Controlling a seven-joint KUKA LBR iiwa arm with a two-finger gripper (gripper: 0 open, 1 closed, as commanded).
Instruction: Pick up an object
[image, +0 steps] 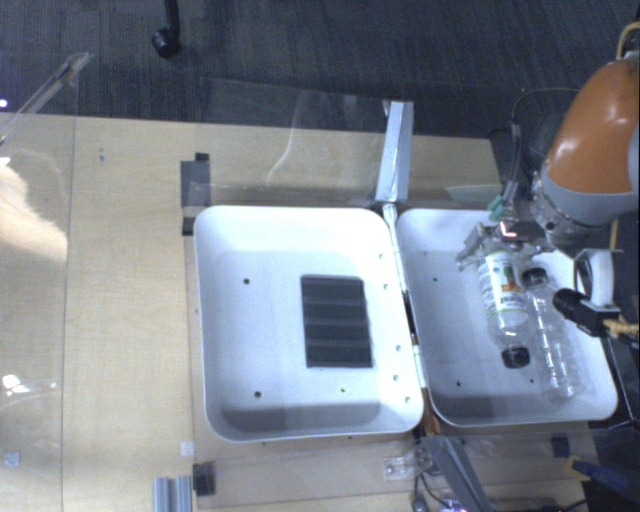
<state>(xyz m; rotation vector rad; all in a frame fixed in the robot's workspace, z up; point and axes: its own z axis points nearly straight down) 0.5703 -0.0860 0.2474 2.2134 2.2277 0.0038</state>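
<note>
Bottle (502, 300) is what I'm after, lying on its side in the right bin (440, 300), cap end towards the near wall. Starting left: the left bin (230, 300) carries just a dark ribbed pad (336, 320) in the middle, nothing there worth grabbing. Across to the right bin: a second clear bottle (555, 350) lies just beside the first. My hand (505, 230) hovers at the bottle's far end, lined up above it; open or closed, I cannot tell from here.

The left bin (240, 300) lies open to reach, with just a flat dark ridged pad (336, 320) at its centre. In the right bin (440, 330), two clear bottles (505, 300) crowd the right half; the left half is free.
</note>
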